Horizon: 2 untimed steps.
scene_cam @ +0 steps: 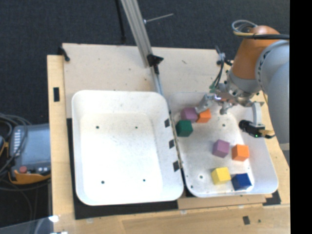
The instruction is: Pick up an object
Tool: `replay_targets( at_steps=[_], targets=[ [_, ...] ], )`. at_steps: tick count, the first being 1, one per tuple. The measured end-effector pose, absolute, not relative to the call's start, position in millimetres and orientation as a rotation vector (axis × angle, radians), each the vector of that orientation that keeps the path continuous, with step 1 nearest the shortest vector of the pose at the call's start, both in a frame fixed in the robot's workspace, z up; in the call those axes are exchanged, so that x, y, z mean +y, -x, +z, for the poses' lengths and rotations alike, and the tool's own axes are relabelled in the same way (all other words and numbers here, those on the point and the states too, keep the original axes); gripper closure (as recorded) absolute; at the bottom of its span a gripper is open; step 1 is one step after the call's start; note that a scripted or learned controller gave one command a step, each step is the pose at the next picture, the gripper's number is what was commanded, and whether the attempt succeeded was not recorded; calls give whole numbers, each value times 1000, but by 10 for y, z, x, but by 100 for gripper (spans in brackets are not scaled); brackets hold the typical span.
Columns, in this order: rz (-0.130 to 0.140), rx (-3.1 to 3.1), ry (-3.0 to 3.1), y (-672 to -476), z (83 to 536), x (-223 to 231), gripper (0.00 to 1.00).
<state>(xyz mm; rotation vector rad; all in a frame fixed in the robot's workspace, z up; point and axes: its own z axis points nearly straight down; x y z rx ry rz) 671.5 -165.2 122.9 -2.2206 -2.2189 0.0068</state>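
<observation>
Orange, and lying right at the gripper (213,103): a small block (204,115) sits just below and a touch to the left of the tip, in the upper part of the right bin (261,186). Whether the gripper is apart or together cannot be told from this slant, and nothing can be seen clamped in it. Touching that orange block on its left is a purple block (189,114), and just beyond that, against the bin's left wall, a green block (184,128). The tight row is what the coming move likely turns on: coming straight down would meet the orange block first, with the purple neighbour crowding one side.

Farther from the gripper, toward the bin's lower part, lie a second purple block (221,148) and a second orange block (240,152) near each other, then a yellow block (221,175) and a blue block (241,181) just beside one another.

The arm (263,67) reaches in from the right, orange band above the wrist, bent down over the bin's upper edge. The left bin (80,130) lies well apart across the worktop (107,65).
</observation>
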Motion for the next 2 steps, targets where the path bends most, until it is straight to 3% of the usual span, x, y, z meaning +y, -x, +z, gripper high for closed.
replay_targets(
  at_steps=[1, 2],
  targets=[
    [-3, -2223, 2226, -6733, 1193, -1660, 0],
    [-1, -2224, 2226, -6733, 1285, -1670, 100]
  ],
)
